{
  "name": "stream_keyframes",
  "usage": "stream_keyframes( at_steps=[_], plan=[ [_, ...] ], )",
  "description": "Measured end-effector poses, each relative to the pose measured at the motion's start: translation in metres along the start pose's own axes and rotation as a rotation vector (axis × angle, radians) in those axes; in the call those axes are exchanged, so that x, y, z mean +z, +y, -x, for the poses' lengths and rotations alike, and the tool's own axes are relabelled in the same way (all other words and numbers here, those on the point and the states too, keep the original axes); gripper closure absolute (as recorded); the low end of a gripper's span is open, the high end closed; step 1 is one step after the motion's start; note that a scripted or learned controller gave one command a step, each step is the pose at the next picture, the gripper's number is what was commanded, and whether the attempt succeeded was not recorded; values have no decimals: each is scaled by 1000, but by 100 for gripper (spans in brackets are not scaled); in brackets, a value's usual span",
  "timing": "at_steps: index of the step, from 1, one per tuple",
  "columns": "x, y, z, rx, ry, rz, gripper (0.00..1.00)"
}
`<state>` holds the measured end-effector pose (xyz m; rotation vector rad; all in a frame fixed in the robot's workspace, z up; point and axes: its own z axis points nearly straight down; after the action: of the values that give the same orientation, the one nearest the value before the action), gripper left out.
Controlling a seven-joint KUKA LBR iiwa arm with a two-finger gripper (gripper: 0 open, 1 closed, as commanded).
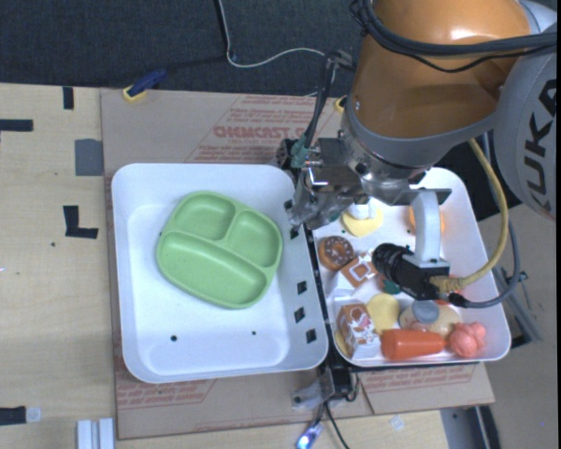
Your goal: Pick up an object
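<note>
Gripper (341,195), which I see low in the right bin (481,241), grip state indiscernible; donut (337,250) just below it, green tray (221,248) left.

Glossy orange band (444,12) on the arm; smooth matt green plastic tray (220,248); white bins (136,251) look smooth plastic.

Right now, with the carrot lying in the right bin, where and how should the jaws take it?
Grip the carrot across its thick middle, coming straight down from above. It lies flat and lengthwise along the right bin's near wall, so the jaws should close across its narrow width. The pink piece at its right end and the yellow piece behind crowd it, probably leaving the middle clearest.
</note>
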<state>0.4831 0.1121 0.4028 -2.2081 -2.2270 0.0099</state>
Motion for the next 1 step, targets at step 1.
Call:
stream_keyframes(
  at_steps=[1],
  plan=[
    [18,0,-43,4,-1,4,100]
  ],
)
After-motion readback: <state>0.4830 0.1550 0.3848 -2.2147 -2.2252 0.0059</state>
